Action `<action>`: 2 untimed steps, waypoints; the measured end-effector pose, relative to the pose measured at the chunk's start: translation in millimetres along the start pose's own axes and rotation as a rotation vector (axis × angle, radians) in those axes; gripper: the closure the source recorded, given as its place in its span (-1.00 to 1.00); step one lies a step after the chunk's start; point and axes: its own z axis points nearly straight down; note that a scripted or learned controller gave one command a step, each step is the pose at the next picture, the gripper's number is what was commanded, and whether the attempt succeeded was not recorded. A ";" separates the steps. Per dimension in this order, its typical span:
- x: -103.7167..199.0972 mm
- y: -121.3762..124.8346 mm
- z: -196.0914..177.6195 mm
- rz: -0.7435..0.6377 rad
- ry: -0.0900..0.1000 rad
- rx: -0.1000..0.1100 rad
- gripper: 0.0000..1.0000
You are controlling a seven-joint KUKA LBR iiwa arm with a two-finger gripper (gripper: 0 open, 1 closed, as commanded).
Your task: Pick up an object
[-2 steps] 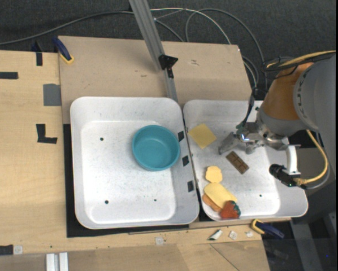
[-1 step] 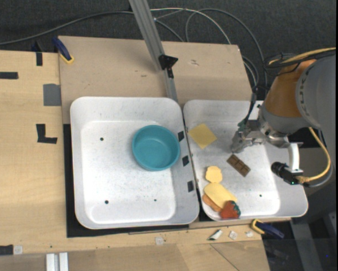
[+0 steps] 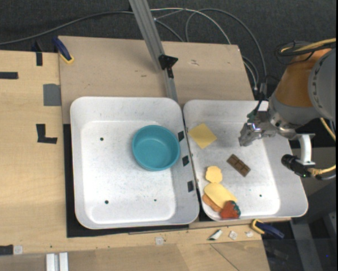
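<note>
Strawberry (image 3: 230,210) lies in right bin (image 3: 287,208); hand (image 3: 249,134) above, grip state unclear.

Place: robotics lab
Evidence: grey-and-orange industrial arm (image 3: 304,89), loose black cables (image 3: 214,21), taped plywood worktop (image 3: 22,151), two shallow white plastic bins (image 3: 84,168)

The arm (image 3: 304,92) is extended in from the right, its gripper (image 3: 249,135) pointed downward with nothing held between the fingers
</note>
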 end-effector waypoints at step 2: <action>10.3 2.9 -109.7 -0.001 -0.001 -0.003 1.00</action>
